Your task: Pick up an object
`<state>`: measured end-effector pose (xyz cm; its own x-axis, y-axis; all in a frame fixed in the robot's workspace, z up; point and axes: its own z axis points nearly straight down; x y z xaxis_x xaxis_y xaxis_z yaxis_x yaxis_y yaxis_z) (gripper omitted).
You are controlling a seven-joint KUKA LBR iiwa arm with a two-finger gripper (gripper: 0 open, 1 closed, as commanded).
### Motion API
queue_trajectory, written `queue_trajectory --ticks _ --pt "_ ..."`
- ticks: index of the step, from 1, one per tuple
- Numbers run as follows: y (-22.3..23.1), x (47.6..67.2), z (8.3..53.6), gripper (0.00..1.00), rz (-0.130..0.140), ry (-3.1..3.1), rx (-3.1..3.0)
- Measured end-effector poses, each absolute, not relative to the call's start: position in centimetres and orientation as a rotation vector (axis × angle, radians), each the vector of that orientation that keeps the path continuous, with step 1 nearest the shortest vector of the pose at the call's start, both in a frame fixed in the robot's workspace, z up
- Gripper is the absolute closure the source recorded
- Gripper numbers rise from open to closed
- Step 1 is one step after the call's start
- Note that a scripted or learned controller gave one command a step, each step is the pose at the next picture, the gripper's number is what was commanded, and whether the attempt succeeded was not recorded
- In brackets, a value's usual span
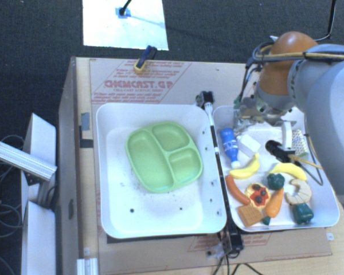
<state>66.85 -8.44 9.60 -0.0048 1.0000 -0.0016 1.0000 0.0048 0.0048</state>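
Note:
My gripper (245,124) hangs over the back left corner of the right bin (332,211), just behind a blue bottle (229,144) and a white block (249,144). I see nothing held in it. The bin's toy food includes a yellow banana (246,168), a second banana (290,169), a red sausage (237,189), a pizza slice (258,193), a carrot (274,202), a cracker (251,214), broccoli (276,181), a green pepper (303,213) and a tan biscuit (298,191).
The left bin (117,211) holds a green divided plate (163,156). A black bar (213,136) runs along the divide between the bins. The grey arm (327,90) covers the right bin's back right part.

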Motion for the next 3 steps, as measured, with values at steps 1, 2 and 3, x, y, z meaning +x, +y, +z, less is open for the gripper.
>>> queue_trajectory --ticks 1,2,3 --pt "-8.5 66.8 9.6 0.00 0.003 2.223 2.212" --pt "-8.4 66.9 8.5 0.00 0.002 2.224 2.214" --pt "-9.1 66.9 8.5 0.00 0.002 2.221 2.218"
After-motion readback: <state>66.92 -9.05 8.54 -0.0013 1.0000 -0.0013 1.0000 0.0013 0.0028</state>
